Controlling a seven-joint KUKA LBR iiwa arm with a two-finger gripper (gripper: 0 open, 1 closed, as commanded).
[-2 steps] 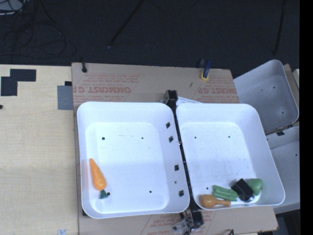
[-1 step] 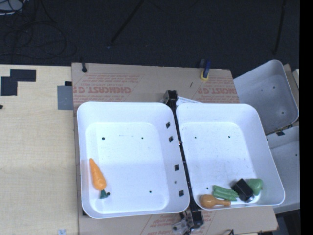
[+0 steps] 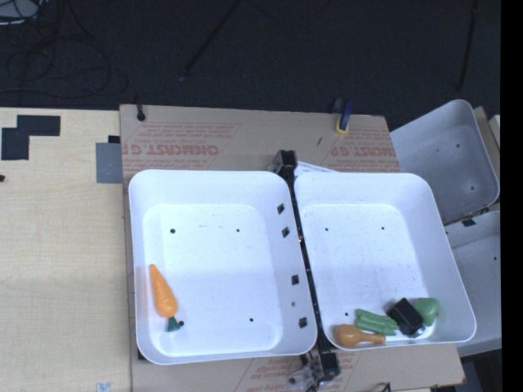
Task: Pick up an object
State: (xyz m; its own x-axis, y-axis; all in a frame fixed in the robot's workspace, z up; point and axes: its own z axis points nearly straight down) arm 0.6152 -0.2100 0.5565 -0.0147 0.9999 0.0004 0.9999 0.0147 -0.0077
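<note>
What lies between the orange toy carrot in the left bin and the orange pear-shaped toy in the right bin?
In the camera view, between the orange toy carrot and the orange pear-shaped toy lie bare white bin floor and the black divider strip where both bins meet.

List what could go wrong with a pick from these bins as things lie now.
1. The black block, green pieces and orange pear-shaped toy are bunched in the right bin's near corner; the tool may nudge neighbours or catch two things.
2. That bunch lies against the bin wall, leaving little room.
3. The toy carrot lies close to the left bin's wall, though apart from other things.
</note>
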